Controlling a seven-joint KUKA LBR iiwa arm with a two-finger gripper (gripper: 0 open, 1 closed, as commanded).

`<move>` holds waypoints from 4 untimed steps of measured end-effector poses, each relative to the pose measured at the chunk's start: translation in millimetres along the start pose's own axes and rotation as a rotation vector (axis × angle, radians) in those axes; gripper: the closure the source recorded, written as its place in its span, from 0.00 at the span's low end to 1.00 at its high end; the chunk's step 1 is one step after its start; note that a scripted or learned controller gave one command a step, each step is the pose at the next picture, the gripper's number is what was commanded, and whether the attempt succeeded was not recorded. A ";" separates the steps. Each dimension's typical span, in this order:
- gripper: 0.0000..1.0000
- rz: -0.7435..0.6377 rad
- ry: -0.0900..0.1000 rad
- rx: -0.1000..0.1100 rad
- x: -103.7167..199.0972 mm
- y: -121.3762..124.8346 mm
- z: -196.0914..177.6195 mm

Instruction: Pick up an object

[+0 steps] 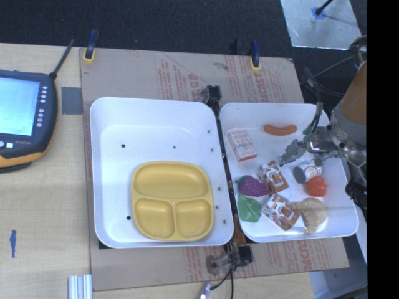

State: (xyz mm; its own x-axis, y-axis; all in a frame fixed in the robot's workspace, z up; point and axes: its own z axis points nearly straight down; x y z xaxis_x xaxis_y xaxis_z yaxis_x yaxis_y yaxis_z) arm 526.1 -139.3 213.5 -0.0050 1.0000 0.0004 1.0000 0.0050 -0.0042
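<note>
I am holding the hand (300, 153) low over the right bin (249, 114), its fingers spread and gripping nothing. I judge it is lining up on the grey-and-white object (307, 172) lying just beneath it, beside the red tomato (316, 186). The arm (350, 114) is reaching in from the bin's far right, wrist angled down. The yellow tray (173, 200) is sitting in the neighbouring left bin (106, 167).

A yellow three-compartment plastic tray (173, 200) lay in the left white bin (106, 136). A handheld control pendant with a lit screen (22, 118) rested on the wooden bench at far left. Two blue-and-yellow clamps (90, 47) pinned the brown cardboard sheet (181, 73) beneath the bins.
</note>
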 end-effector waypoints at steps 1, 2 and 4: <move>0.00 -0.001 -0.002 -0.002 39.8 -0.6 102.4; 0.00 0.000 0.000 0.002 10.5 -10.5 122.2; 1.00 -0.001 0.000 -0.002 89.5 -2.4 21.6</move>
